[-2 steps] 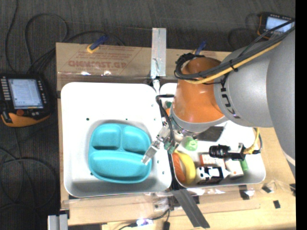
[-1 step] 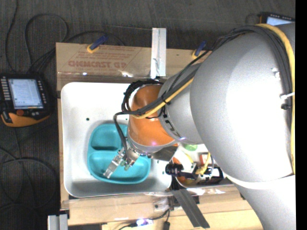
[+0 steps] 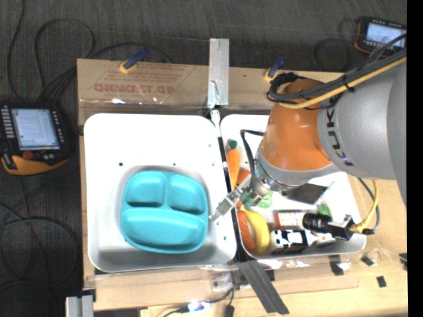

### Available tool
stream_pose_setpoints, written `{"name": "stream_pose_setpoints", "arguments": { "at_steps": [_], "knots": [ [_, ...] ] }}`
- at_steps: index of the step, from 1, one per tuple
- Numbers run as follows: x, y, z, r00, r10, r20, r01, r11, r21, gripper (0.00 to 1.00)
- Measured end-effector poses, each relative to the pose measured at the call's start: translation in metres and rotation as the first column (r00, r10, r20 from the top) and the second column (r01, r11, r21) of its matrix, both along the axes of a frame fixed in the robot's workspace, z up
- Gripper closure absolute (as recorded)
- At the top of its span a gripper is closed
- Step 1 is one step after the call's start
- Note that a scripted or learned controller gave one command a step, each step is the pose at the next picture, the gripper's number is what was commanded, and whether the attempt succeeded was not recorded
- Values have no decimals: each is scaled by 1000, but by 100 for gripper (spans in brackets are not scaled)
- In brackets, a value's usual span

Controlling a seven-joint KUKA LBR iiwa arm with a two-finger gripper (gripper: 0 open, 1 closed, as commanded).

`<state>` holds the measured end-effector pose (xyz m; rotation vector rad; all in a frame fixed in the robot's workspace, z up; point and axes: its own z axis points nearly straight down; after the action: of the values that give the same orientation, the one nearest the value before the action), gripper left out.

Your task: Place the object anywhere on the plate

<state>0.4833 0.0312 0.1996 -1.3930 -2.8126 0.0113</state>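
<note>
While the gripper point(image 3: 231, 203) hangs just right of the plate point(image 3: 164, 233), over the wall point(image 3: 220, 170) that parts the two bins, it cannot be told whether it is open or shut, or whether it has hold of anything. The plate is bare, so the placing is not yet done. The object is likely one of the things right of the plate: a carrot point(image 3: 233, 160) up and to the right, close to the wall, or a yellow and orange toy point(image 3: 254, 228) down and to the right, just past the gripper.

Risks, as judged:
- If the gripper carries nothing, the move toward the plate places nothing.
- A low pass could clip the wall and knock a loose hold free.
- An early release would drop the object right of the plate or on its rim, from which it could roll off.
</note>
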Motion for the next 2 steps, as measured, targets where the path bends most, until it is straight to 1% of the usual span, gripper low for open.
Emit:
{"name": "stream_pose_setpoints", "arguments": {
  "at_steps": [1,2],
  "knots": [
    [1,-40,73,998,-64,1,64,998,0,0],
    [1,-39,80,998,-63,-3,63,998,-3,100]
  ]
}}
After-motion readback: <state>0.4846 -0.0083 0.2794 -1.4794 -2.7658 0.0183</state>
